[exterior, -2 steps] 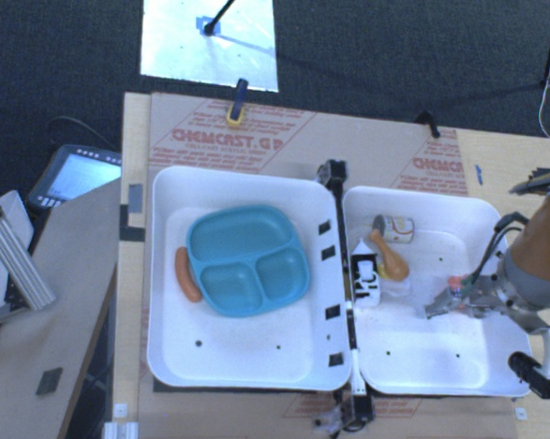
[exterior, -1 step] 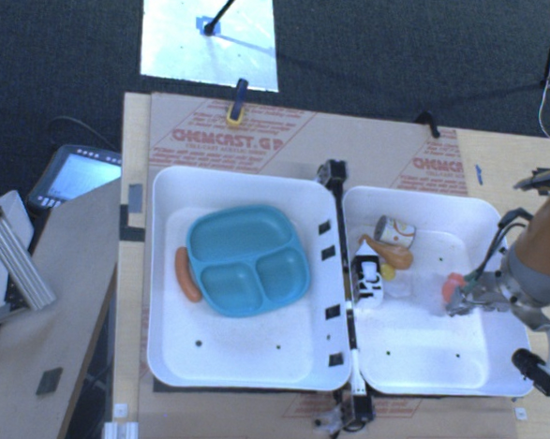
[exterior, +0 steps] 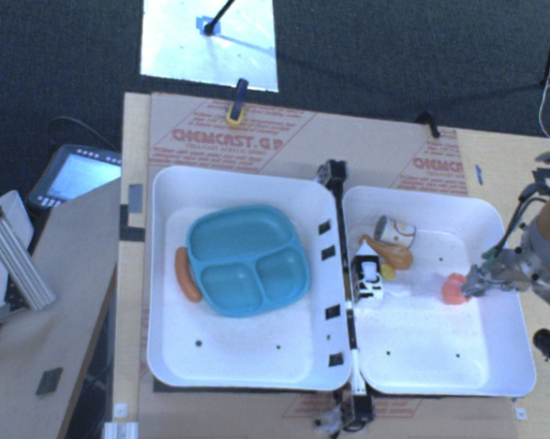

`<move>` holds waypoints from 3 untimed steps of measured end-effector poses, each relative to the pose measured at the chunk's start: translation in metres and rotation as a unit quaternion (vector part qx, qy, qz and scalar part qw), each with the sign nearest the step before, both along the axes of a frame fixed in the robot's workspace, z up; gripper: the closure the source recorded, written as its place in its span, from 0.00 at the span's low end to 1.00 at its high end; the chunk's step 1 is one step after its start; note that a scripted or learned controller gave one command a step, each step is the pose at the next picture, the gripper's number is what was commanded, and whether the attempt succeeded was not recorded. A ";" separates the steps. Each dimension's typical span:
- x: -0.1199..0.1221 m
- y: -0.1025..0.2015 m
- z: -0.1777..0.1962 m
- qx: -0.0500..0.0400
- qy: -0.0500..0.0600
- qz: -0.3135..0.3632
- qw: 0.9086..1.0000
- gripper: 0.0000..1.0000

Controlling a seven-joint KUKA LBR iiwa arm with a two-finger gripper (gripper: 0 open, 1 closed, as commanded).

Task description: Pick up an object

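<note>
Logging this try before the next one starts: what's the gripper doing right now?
Gripper: low in the right bin, right beside the small red object; open or closed cannot be told.

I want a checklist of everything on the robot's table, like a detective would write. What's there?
Surface: bench bearing two white bins, left bin and right bin, on printed cardboard.
Job's things: in the right bin, a red object, an orange object, a small can and a black-and-white item.
Clutter: left bin holds a blue divided plate with an orange sausage shape beside it.
Claw: claw close beside the red object; grip cannot be told.
Cables: dark cable at upper right.
Surroundings: tablet at left, shiny sheet above.
</note>
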State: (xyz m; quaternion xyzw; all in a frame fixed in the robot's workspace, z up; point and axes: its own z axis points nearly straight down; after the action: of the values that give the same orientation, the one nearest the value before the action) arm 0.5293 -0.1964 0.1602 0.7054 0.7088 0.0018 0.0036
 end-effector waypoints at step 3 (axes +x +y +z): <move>-0.001 0.098 0.067 0.002 0.002 0.003 1.000 1.00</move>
State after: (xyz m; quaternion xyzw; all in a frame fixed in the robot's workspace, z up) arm 0.5279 -0.0986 0.2270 0.7035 0.7107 0.0017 0.0008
